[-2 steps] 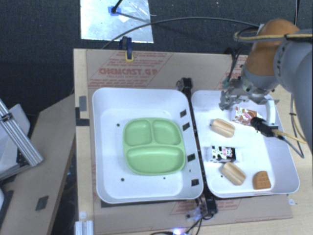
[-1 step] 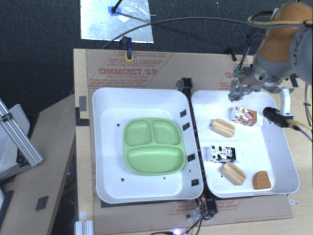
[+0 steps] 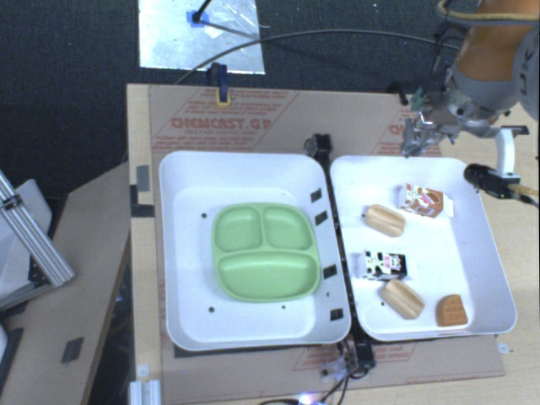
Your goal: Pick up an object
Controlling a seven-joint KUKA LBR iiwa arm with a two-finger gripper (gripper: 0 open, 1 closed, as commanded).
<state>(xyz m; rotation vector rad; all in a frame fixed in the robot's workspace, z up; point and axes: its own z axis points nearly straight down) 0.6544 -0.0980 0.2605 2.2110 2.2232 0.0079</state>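
The right bin [image 3: 472, 226] holds several small items: a white and red-brown carton [image 3: 422, 200], a tan bread roll [image 3: 385, 219], a black and white carton [image 3: 385, 265], a second tan roll [image 3: 402, 299] and an orange-brown biscuit [image 3: 452, 310]. My gripper [image 3: 415, 138] hangs above the back edge of the right bin, up and left of the red-brown carton. Nothing is seen between its fingers.
The left bin [image 3: 181, 226] carries a green divided plate [image 3: 266, 251]. A black divider strip [image 3: 331, 226] runs between the bins. Cardboard [image 3: 253, 116] lies under both bins, and a foil sheet [image 3: 198, 24] sits at the back left.
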